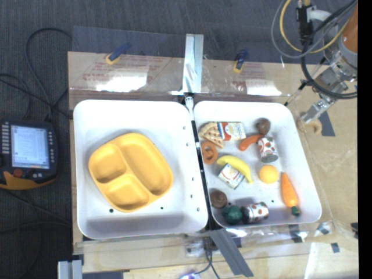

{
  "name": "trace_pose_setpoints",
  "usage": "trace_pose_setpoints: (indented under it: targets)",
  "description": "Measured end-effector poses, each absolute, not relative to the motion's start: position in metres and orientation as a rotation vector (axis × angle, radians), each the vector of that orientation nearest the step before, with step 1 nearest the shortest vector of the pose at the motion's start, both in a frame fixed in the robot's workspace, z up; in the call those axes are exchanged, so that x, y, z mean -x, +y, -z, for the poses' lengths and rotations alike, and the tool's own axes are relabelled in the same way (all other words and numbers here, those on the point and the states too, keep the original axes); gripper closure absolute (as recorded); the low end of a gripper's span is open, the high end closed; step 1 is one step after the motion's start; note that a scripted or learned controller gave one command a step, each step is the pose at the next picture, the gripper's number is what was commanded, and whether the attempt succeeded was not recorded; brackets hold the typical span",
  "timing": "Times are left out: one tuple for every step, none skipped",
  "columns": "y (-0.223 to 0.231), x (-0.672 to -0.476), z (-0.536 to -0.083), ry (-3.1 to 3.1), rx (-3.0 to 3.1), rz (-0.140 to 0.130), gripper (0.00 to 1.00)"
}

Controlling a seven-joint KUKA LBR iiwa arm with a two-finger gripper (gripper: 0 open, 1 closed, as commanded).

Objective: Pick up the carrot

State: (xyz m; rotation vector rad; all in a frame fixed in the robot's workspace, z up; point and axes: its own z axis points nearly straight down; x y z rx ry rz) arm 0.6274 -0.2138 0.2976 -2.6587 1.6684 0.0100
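Carrot: orange tapered plastic carrot with green tip [289, 191], right bin, near-right edge | light, stiff, slick; I'd grasp mid-body crosswise | my tool [317, 110]: far right, state unclear

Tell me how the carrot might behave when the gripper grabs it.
The carrot looks like smooth, rigid plastic, so probably stiff and light but slippery. Its rounded, tapered body may roll or squirt out of a pinch. It lies close to the bin wall, likely crowding one finger.
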Motion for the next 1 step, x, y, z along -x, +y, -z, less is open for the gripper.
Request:
trace_pose_setpoints:
  targets:
    - [-0.2139,-0.6000,-0.3526,1.469,2.772,0.003,1.00]
